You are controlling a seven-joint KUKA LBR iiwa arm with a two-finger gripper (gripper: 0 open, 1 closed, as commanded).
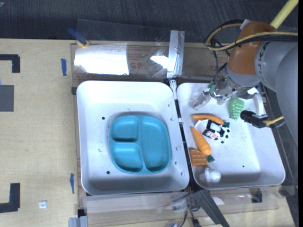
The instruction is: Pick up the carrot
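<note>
The grey arm with its orange band reaches in over the far right corner of the right bin, its gripper poised near that bin's far edge; whether the tool is wide or narrow cannot be told from this slanted overhead angle, and nothing is seen caught in it. The carrot lies tilted on the floor of the right bin close to its left wall, well apart from the gripper. Just beyond it rest a black-and-white toy and a slim orange piece, while a waffle-like brown item touches the carrot's near end and a small white object sits by the bin's near edge. A green ridged item lies under the arm's wrist. In the left bin, a blue divided plate occupies the middle.
</note>
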